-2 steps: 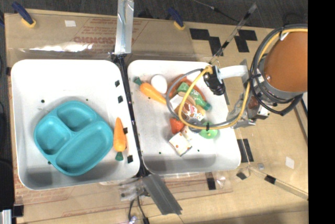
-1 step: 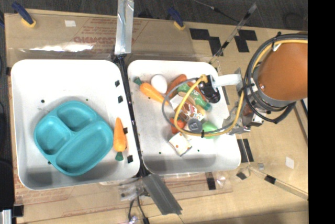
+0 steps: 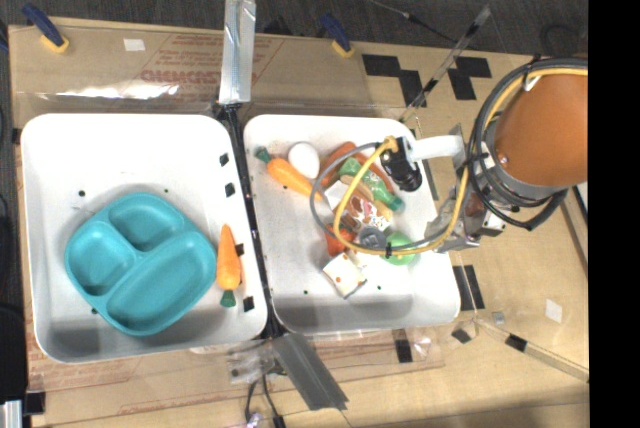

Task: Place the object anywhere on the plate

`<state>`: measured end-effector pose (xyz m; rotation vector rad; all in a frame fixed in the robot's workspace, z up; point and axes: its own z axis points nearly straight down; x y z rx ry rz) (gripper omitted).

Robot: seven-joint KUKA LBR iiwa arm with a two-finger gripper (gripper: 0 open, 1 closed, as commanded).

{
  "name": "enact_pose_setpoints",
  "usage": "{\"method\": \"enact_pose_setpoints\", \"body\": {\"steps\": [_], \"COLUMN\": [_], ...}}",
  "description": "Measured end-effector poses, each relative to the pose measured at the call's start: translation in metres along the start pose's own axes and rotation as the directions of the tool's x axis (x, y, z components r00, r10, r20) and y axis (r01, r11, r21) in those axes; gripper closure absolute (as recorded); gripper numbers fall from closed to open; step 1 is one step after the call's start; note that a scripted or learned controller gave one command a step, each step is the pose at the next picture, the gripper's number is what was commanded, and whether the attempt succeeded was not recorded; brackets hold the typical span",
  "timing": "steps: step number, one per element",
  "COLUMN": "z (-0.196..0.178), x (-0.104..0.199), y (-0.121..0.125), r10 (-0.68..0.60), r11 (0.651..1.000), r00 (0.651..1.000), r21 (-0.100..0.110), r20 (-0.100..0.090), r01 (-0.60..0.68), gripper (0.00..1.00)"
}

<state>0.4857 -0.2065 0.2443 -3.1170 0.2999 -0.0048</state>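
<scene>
Gripper (image 3: 368,216) sits low in the right bin (image 3: 300,301), buried among a heap of toy food and ringed by loops of yellow and grey cable. Whether it is spread or pressed together cannot be told, and nothing can be seen held in it. Behind it the grey arm and its orange band (image 3: 545,126) come in from the right.

The teal plate (image 3: 140,261), split into three compartments, lies in the left bin (image 3: 60,156). A small carrot (image 3: 229,261) lies on that bin's floor just beside the plate's right rim, off the plate, with its green end pointing towards the near wall.

In the right bin, a larger carrot (image 3: 285,174) and a white egg (image 3: 303,157) lie near the far left corner, and a white block (image 3: 345,274) rests near the front of the heap.
</scene>
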Motion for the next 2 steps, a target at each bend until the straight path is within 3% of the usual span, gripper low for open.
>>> {"method": "enact_pose_setpoints", "body": {"steps": [2], "z": [0.0147], "x": [-0.0034], "y": [0.0048], "r10": [0.030], "r11": [1.000], "r00": [1.000], "r21": [-0.009], "r20": [0.007], "r01": [-0.030], "gripper": [1.00]}}
